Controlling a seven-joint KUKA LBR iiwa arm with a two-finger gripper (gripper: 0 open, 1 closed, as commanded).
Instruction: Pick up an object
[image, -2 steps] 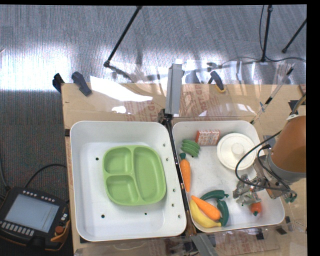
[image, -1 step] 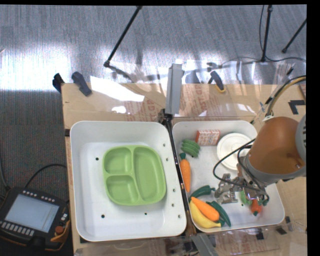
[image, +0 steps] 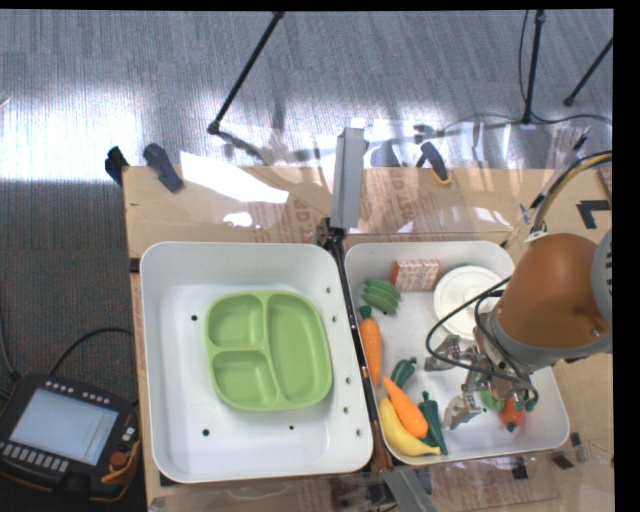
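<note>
Down in the right white plastic bin (image: 556, 420), the metal two-finger claw (image: 478, 398) hangs low over the near right corner, under the grey arm's orange band (image: 545, 290). Its fingers look spread apart from where I stand, one tip pointing down at about the bin floor, and nothing sits between them. Just beside it, toward the corner, lies a small red-orange toy piece with a bit of green (image: 511, 411), partly tucked under the wrist, so I can't make out exactly what it is; it looks like the nearest candidate for a grab.

A little to the left lies a cluster: a yellow plastic banana (image: 405, 432), a short orange toy carrot (image: 406, 406) across it, and a dark green toy vegetable (image: 433, 421). A longer orange carrot (image: 372, 345) runs along the bin's left wall, with a ridged green toy vegetable (image: 381, 294), a small orange-and-white box (image: 416, 273) and a round white plate (image: 462, 293) further back.

The left white bin (image: 170, 400) holds a light green divided plastic tray (image: 268, 350).

By my reckoning the pick is hardly begun: the claw is lowered among the objects, but closing and lifting remain.
</note>
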